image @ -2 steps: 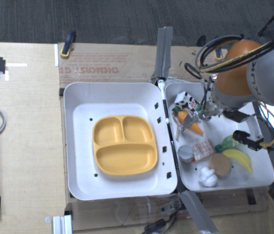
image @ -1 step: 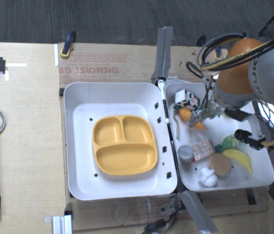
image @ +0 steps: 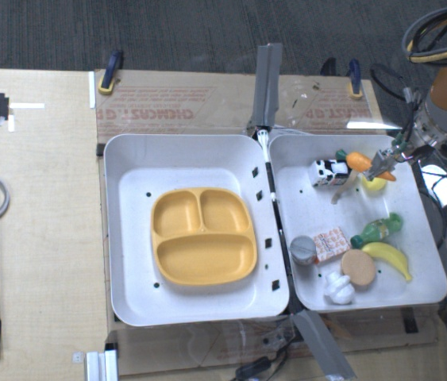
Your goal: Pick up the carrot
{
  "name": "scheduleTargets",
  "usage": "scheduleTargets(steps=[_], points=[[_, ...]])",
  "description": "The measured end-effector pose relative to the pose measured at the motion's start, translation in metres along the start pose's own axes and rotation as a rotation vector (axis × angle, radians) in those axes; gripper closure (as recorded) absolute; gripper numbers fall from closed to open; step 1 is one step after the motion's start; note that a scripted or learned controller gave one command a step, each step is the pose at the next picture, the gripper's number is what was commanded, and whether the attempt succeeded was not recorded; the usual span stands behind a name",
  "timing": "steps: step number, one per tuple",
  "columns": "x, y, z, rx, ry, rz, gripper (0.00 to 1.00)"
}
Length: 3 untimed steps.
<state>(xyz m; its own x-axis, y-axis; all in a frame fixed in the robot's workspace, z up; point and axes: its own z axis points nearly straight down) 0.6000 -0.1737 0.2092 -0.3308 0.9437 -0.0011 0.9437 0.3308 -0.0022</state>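
Note:
The carrot (image: 359, 162) is orange with a green top and lies in the back of the right bin (image: 421, 292), next to a black-and-white toy cow (image: 330, 171). My gripper (image: 384, 165) hangs low over the carrot's right end, reaching in from the right edge. The gripper body covers the thin end of the carrot, so contact cannot be judged. A small yellow piece (image: 374, 184) sits just below the gripper.
The right bin also holds a green bottle (image: 379, 228), a banana (image: 391, 258), a round brown disc (image: 359, 267), a white lump (image: 338, 289), a grey can (image: 302, 249) and a pink box (image: 332, 243). A yellow divided plate (image: 204, 235) sits in the left bin (image: 120, 213).

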Motion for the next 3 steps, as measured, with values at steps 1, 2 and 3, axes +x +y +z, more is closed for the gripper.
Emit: scheduleTargets(steps=[1, 2, 3], points=[[0.0, 0.0, 0.0, 0.0, 0.0, 0.0, 0.0], [0.04, 0.007, 0.042, 0.0, 0.002, -0.41, 0.0], [0.084, 0.017, 0.019, -0.001, 0.001, -0.356, 0.0]])
